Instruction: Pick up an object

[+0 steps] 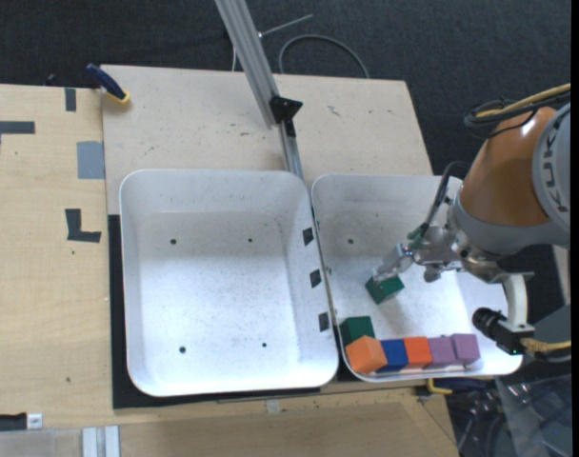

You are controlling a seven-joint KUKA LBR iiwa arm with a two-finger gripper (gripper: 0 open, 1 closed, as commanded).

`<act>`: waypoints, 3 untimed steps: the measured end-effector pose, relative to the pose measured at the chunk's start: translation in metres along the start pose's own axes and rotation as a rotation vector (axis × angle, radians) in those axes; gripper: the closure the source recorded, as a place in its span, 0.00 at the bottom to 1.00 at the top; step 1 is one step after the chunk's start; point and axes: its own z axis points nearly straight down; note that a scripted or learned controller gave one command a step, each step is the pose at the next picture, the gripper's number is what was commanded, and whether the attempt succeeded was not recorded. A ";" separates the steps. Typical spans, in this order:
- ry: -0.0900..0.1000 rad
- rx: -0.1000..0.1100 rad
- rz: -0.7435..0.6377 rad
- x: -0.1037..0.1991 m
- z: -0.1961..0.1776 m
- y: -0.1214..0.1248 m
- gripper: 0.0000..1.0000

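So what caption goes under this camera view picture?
Robot gripper reaches a dark green block in the right bin, coloured blocks lined up below.

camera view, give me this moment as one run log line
hand: over right bin, at green block | grasp: cannot tell | bin front wall: row of blocks, green, orange, blue, orange, purple, purple

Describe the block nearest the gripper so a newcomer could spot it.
Look in the right-hand shallow white bin. Just below the two-finger gripper lies a tilted dark green block, apart from the coloured row along the bin's front edge.
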 end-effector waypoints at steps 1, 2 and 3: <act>-0.003 0.000 -0.001 -0.014 0.104 0.052 0.00; 0.000 0.001 -0.002 -0.013 0.091 0.051 1.00; 0.000 0.001 -0.001 -0.013 0.091 0.051 0.00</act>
